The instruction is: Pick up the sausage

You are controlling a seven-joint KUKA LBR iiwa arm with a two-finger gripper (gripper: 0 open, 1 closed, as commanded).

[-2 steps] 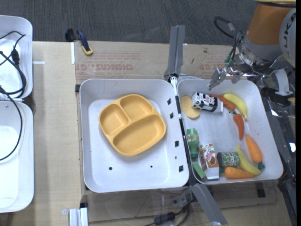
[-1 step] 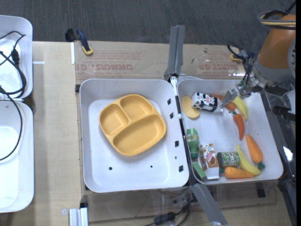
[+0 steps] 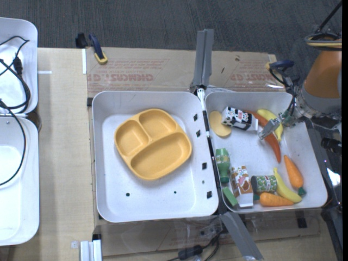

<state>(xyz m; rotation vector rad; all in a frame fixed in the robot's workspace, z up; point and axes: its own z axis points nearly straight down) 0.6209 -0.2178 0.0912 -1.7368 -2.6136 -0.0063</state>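
Observation:
The sausage [image 3: 275,148] is a thin red-orange stick that lies slanted in the upper middle of the right bin [image 3: 312,145]. Its upper end runs under a yellow banana [image 3: 270,118]. My gripper [image 3: 269,130] reaches in from the right and hangs low right over the sausage's upper part, beside the banana. The grey wrist and orange band [image 3: 325,72] stand above the bin's right rim. Whether anything is held is hidden at this angle.
The right bin also holds a cow-print carton [image 3: 237,117], a pale yellow disc [image 3: 220,124], a green can [image 3: 222,160], a snack box [image 3: 242,182], two carrots [image 3: 293,171], a second banana [image 3: 288,189] and a dark can [image 3: 265,182]. A yellow divided plate [image 3: 153,143] lies in the left bin [image 3: 109,189].

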